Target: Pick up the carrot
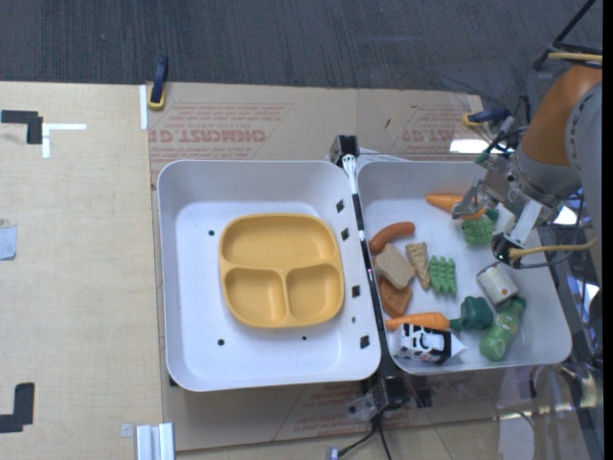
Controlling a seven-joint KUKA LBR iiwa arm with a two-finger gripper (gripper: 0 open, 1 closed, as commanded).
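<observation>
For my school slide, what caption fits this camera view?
Robot claw hovers by a carrot in the toy-food bin; yellow tray waits next door.

A yellow tray (282,268) sat in the left bin (182,286). The right bin (546,338) held a sausage (392,235), bread (394,267) and broccoli (476,312).

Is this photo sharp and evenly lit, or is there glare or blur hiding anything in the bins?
In the camera view the light is soft and even, shadows faint around the yellow divided plate; a bright glare patch sits on the cardboard behind the right bin; the carrot near the gripper is small and slightly soft; the arm looks a little blurred.
</observation>
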